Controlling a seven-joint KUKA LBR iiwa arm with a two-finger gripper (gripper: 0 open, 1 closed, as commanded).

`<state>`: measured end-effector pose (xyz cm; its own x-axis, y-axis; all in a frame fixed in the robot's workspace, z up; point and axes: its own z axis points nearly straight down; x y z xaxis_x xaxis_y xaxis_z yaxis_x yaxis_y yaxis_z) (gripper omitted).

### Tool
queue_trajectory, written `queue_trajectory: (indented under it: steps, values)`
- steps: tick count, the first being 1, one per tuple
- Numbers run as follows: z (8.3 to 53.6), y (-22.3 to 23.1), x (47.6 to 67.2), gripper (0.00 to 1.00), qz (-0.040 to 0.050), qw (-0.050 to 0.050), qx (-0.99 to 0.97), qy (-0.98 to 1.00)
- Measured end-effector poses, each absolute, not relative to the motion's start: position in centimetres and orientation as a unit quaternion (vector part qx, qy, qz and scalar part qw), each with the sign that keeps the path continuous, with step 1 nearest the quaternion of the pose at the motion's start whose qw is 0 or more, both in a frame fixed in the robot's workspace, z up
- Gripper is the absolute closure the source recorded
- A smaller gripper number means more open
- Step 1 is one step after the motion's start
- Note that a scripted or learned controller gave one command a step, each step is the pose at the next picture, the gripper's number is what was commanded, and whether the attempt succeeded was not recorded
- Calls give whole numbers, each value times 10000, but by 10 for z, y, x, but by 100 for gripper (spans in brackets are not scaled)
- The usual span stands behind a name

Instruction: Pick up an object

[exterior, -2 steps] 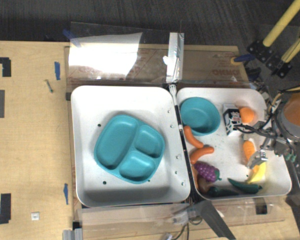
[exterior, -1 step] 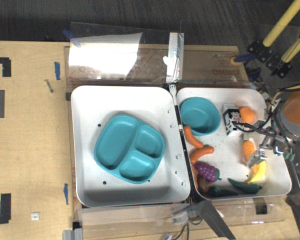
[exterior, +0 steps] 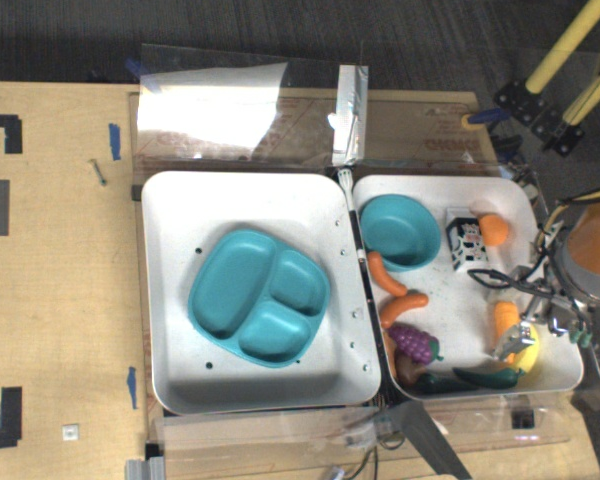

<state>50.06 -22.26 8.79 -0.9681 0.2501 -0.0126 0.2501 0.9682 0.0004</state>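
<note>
Gripper (exterior: 517, 340) is low in the right bin (exterior: 458, 190), at its right side, just above the yellow toy (exterior: 525, 356) and beside the orange piece (exterior: 505, 317). Jaws: cannot tell if open or closed, cables hide them. Same bin holds teal bowl (exterior: 399, 230), purple grapes (exterior: 412, 342), green veg (exterior: 472, 377). Left bin (exterior: 170, 208) has a teal divided plate (exterior: 260, 295).

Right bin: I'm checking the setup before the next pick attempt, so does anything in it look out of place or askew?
Nothing looks spilled or damaged. The toys in the right bin are crowded: the purple grapes lie against an orange piece near the bin's left wall, beside a dark green vegetable along the near wall. The teal bowl sits upright.
</note>
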Motion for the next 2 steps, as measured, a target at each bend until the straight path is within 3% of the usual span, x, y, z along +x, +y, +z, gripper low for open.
queue_trajectory:
  steps: [1,2]
  values:
    - [89,-217,485,0,-12,73,1013,9948]
    - [102,-217,488,100,-24,123,1001,9949]
